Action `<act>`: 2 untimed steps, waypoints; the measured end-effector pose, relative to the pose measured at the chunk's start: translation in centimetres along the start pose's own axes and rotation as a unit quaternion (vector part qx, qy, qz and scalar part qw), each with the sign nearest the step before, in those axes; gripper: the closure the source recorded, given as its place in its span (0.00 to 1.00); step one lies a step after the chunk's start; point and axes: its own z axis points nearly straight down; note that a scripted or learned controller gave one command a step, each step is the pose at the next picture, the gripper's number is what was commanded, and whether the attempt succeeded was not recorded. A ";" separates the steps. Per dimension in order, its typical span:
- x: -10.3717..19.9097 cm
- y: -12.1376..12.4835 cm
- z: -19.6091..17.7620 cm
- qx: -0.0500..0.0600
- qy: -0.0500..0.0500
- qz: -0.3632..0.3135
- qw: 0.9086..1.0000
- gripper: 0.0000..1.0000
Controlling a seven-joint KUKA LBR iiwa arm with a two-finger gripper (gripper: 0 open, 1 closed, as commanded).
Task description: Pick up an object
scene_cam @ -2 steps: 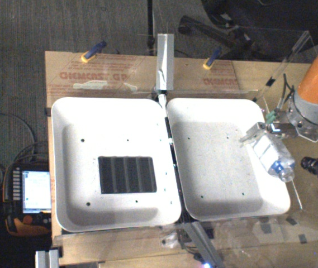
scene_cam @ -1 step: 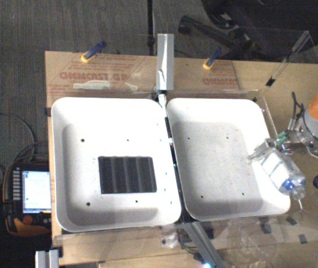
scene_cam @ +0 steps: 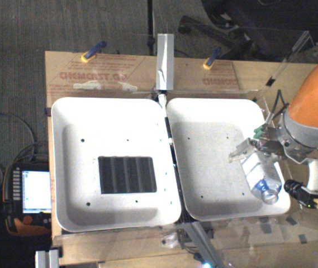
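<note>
Lying just below the gripper in the right bin, a clear plastic bottle is looking light, slick and crushable; gripping mid-body seems safest. Whether anything is being held, I cannot tell.

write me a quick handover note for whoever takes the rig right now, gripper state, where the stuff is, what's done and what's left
Gripper: low over the right white bin, near its right wall; whether its fingers are open or shut cannot be told.
Clear plastic bottle with a blue label: lying tilted in the right bin's lower right corner, just below the gripper. It seems to rest in the bin; a hold on it cannot be confirmed.
Dark ribbed rectangular tray: lying flat in the middle of the left white bin, apart from the arm.
Done: arm brought to the bottle.
Left: confirm a grasp and lift an object out.
</note>
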 end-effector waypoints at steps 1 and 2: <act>-6.1 0.9 3.5 0.000 -0.001 -0.012 1.000 0.00; 3.8 1.1 -0.7 0.000 -0.001 0.081 0.997 0.00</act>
